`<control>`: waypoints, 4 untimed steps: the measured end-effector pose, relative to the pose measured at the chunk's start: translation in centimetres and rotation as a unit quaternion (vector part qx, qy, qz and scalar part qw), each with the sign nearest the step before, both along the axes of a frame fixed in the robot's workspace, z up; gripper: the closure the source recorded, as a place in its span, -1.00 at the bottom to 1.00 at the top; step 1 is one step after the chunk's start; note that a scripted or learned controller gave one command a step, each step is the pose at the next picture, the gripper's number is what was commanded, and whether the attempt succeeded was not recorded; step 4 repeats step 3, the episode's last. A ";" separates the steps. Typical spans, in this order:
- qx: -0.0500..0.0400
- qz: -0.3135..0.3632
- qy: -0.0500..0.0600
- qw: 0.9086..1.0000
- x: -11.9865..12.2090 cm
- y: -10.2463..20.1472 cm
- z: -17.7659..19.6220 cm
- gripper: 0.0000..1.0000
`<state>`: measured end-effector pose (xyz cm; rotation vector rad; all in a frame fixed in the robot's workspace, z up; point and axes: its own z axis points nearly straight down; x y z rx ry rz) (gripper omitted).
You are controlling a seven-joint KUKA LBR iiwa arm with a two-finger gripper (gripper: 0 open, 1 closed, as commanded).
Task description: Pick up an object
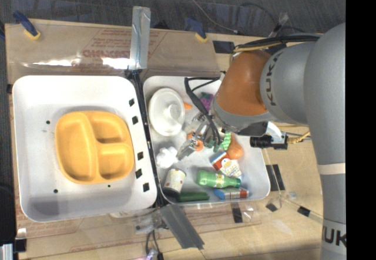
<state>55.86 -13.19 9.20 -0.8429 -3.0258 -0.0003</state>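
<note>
Arm (294, 85) down over the right bin (258, 165), gripper (200, 138) low among the clutter near the bin's middle.

Fingers (189, 148) spread a little, metal tips apart, nothing plainly between them; a small orange piece (198, 145) just beside the tips, touching or not cannot be told. White bowl (166, 111) upright toward the far left corner of that bin, just left of the gripper. Crumpled white scrap (166, 155) beside the left wall, near the tips. Small can (174, 179) at the near left corner, dark green marker (191, 196) along the near edge, green bottle (217, 180) lying on its side close to it. Orange ball (235, 149) toward the right wall, partly under the wrist. Yellow tray (94, 146) with divided compartments flat in the middle of the left bin (29, 100), well apart from the gripper.
</note>
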 end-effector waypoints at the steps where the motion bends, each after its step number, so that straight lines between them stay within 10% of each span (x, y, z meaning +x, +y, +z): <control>1: 0.000 0.000 0.000 1.000 0.0 0.0 0.0 -1.00; 4: 0.000 0.000 0.000 1.000 0.0 0.0 0.0 -1.00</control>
